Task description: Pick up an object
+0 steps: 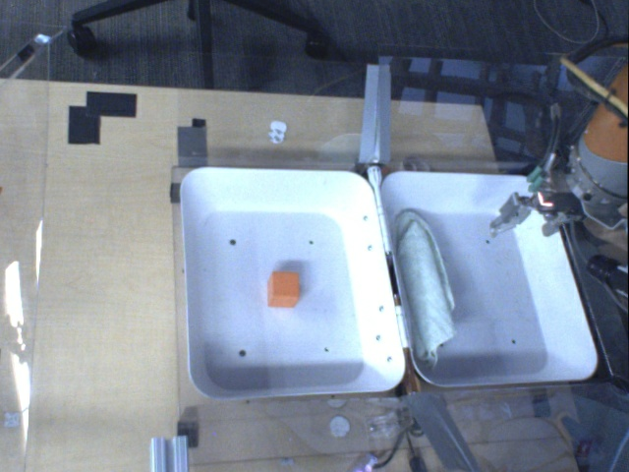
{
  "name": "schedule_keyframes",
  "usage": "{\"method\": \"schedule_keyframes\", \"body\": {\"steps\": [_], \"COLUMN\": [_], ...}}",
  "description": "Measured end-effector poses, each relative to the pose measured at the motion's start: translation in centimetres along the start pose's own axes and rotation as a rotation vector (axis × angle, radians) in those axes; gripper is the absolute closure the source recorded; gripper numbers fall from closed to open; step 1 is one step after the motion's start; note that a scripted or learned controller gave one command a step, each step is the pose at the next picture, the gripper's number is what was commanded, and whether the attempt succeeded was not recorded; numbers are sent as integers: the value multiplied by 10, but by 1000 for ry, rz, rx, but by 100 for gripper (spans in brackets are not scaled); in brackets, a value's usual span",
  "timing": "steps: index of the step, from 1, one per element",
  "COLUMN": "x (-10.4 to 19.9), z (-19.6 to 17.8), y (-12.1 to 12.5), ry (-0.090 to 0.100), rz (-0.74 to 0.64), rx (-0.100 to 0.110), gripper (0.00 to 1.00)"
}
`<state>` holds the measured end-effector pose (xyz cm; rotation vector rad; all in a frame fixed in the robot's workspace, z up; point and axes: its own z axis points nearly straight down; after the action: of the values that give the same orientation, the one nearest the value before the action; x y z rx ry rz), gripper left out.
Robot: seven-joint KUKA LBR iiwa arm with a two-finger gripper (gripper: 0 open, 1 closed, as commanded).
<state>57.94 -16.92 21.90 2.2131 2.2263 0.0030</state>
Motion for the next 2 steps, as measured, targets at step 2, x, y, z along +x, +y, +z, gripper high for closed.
{"method": "schedule_keyframes", "body": {"steps": [2], "x": [8], "z": [131], "y": [80], "ry": [-2], "rz": [9], "rx": [-6], "gripper": [0]}}
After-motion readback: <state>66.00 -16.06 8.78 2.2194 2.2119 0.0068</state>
